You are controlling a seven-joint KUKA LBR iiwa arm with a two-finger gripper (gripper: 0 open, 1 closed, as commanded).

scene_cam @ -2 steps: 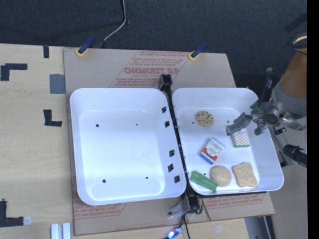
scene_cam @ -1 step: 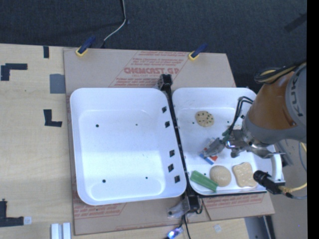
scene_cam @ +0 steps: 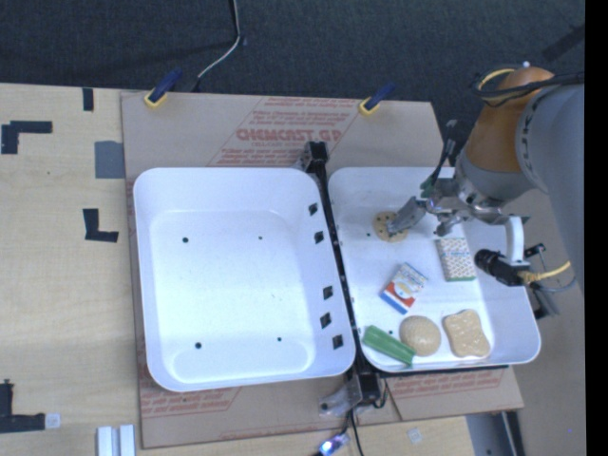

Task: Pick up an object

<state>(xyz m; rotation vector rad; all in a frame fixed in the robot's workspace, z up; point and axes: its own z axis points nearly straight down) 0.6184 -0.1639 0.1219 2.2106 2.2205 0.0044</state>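
green bar [scene_cam: 389,345] front of rt bin [scene_cam: 513,350]; round tan cookie [scene_cam: 386,225] by pincer [scene_cam: 425,213]; pincer state unclear

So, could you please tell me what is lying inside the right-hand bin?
Inside the right bin: a small tan disc by the gripper, a patterned packet, a red-white-blue carton, a green bar, a round bun, a tan slab. The arm hides the far-right corner.
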